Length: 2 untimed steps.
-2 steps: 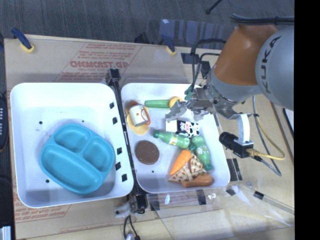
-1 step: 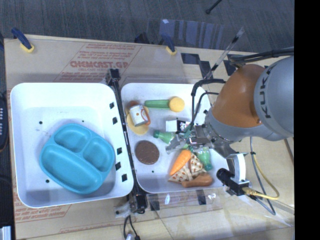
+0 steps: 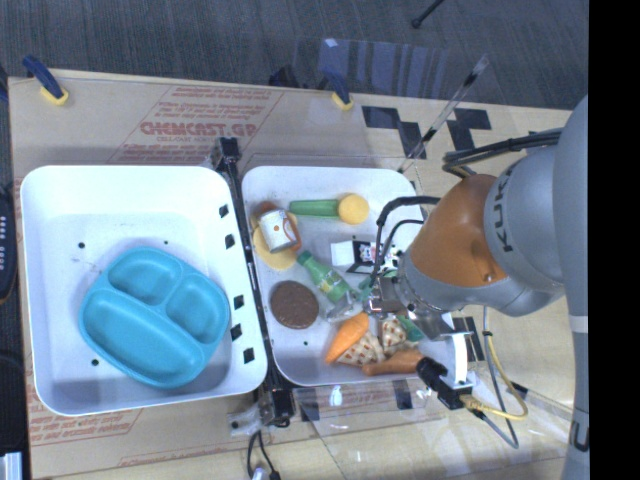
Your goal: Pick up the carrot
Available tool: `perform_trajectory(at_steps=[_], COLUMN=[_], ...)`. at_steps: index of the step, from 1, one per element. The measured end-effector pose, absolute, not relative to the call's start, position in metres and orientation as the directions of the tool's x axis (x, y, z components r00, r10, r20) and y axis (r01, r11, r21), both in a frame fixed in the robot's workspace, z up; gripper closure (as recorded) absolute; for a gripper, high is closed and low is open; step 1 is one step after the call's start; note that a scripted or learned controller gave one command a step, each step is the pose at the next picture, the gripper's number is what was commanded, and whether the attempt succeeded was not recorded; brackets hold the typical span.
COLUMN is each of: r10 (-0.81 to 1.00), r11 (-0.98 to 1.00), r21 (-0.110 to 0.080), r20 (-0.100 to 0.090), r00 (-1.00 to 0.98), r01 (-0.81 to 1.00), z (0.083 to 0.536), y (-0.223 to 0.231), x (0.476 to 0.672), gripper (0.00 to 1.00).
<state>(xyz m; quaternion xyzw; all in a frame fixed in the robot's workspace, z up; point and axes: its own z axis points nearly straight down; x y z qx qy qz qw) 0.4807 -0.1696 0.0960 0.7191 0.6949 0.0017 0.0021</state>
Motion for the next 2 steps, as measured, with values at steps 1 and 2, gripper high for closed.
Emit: perform_trajectory(at_steps=[1,2], r10=[1.0,0.999], r11=[-0.021,0.046], r21=[-0.004,0.004], r20=[0.001,-0.003], r00=[0.021,-0.046], r01=[1.0,0.999], z=[0.103,0.217], y=[-0.169,-0.159], x=[0.48,0.539], gripper=[1.0,1.0])
